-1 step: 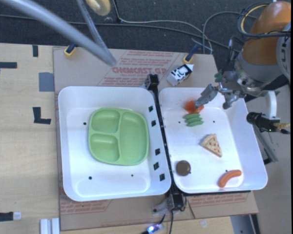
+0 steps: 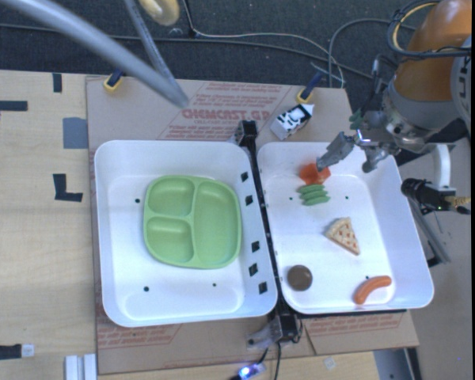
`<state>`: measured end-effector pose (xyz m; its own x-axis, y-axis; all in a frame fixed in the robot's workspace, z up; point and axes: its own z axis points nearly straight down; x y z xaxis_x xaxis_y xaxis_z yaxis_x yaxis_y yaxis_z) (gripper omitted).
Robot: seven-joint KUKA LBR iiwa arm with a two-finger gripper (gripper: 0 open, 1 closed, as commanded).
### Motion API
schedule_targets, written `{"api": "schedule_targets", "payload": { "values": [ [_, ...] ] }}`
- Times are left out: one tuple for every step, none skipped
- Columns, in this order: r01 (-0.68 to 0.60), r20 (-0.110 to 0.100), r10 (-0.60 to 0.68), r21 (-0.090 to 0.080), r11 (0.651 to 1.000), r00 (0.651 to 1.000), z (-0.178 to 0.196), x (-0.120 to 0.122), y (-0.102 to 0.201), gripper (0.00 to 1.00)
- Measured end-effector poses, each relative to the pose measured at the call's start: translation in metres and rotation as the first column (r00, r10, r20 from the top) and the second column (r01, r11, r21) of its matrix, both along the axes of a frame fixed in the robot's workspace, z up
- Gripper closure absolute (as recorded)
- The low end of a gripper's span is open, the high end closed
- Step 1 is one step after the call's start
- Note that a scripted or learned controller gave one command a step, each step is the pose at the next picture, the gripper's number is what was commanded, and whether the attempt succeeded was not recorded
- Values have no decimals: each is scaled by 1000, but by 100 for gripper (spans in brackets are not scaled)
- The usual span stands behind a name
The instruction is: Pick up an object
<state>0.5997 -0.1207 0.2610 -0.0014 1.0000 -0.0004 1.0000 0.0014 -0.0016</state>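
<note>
We are positioning the arm (image 2: 427,62) over the far right corner of the bench (image 2: 32,212), where it is reaching in toward the right bin (image 2: 408,236). The pincer (image 2: 350,155) is hanging at the far edge of that bin with its two fingers spread: one finger (image 2: 333,153) is angling down toward the red piece (image 2: 313,172), and the other (image 2: 374,160) is standing apart nearer the bin's right wall. Nothing is lying between them.

We are judging the red piece to be the likeliest target, since it is lying just beside the lower fingertip, near the bin's far left corner. A green pod (image 2: 314,194) is lying directly against its near side, so a closing stroke here is risking contact with both items.

The other candidates are resting well apart from the pincer: a pizza wedge (image 2: 343,235) near the bin's centre, a brown round piece (image 2: 300,277) toward the near left corner, and a sausage (image 2: 372,288) toward the near right corner. This scatter is leaving free room around each for an approach from above.

The left bin (image 2: 111,172) is holding a green divided plate (image 2: 193,221), lying flat at its centre with no food visible on it.

We are judging the pick as not yet made; the pincer is needing to straddle one item before closing.
</note>
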Motion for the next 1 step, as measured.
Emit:
{"api": "schedule_targets", "payload": {
  "values": [
    [1, -4, -1, -1, 1000, 1000, -45, 2, -3, 0]
  ]
}}
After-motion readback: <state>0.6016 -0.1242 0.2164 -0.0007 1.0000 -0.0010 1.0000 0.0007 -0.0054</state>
